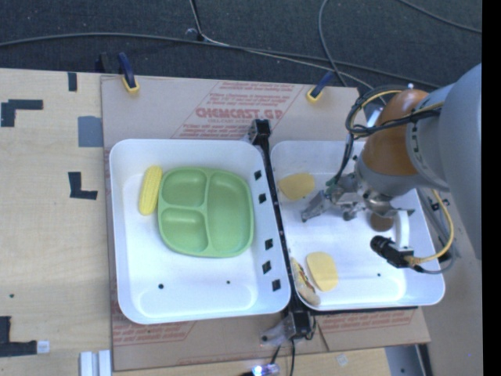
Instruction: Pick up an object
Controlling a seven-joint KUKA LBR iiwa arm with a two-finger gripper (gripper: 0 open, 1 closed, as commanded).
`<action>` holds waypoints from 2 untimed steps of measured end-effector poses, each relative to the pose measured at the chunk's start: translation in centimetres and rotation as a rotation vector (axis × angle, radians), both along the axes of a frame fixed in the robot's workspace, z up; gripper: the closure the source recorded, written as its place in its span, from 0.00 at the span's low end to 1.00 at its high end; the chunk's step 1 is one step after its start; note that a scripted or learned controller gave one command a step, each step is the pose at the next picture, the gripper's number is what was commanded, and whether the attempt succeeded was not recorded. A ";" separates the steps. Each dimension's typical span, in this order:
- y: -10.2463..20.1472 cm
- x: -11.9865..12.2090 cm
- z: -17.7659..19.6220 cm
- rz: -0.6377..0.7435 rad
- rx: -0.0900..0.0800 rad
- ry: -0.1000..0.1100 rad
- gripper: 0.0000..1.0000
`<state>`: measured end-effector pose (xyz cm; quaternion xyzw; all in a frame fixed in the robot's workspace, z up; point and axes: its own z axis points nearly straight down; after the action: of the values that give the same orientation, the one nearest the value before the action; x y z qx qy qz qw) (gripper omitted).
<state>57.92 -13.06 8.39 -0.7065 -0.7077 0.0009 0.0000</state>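
The fingers (313, 207) (spread apart, holding nothing) hover just below-right of the yellow disc (297, 186).

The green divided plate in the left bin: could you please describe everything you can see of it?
The green divided plate is a pale green, rounded-rectangular tray that looks like moulded plastic, with three compartments: one at the upper left, one at the lower left, and a larger one along the right. It lies flat and right way up in the left bin, a little above centre. A yellow toy corn cob lies along its left edge, touching or nearly touching it. Nothing lies in the compartments.
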 end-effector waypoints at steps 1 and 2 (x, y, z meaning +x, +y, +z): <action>0.0 0.0 1.2 0.000 -0.002 -0.003 1.00; 0.2 -0.2 5.4 -0.001 0.001 -0.003 1.00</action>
<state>57.69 -12.90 13.82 -0.7067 -0.7075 -0.0004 -0.0006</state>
